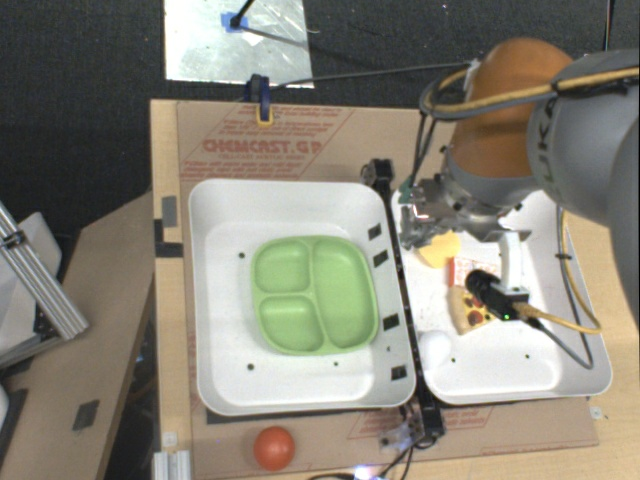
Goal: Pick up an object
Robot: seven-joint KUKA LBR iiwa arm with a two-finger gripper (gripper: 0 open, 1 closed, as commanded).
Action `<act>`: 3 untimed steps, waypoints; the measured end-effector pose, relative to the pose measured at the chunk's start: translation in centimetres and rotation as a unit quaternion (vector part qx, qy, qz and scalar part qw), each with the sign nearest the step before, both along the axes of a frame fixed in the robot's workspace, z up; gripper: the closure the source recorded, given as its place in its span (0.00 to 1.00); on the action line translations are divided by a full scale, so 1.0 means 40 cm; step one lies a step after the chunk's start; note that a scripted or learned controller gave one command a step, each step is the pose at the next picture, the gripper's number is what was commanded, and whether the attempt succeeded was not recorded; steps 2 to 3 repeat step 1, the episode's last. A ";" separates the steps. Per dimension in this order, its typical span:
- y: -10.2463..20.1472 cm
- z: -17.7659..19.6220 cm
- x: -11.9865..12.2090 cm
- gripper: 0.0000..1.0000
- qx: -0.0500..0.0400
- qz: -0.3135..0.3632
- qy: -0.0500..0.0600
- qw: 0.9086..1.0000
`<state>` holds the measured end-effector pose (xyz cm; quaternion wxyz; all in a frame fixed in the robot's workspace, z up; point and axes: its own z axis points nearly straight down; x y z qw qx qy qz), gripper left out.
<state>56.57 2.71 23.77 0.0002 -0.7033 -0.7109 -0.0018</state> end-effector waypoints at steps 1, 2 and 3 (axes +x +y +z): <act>0.137 -0.034 -0.013 1.00 0.000 0.000 0.001 1.000; 0.137 -0.034 -0.013 1.00 0.000 0.000 0.001 1.000; 0.137 -0.034 -0.013 1.00 0.000 0.000 0.001 1.000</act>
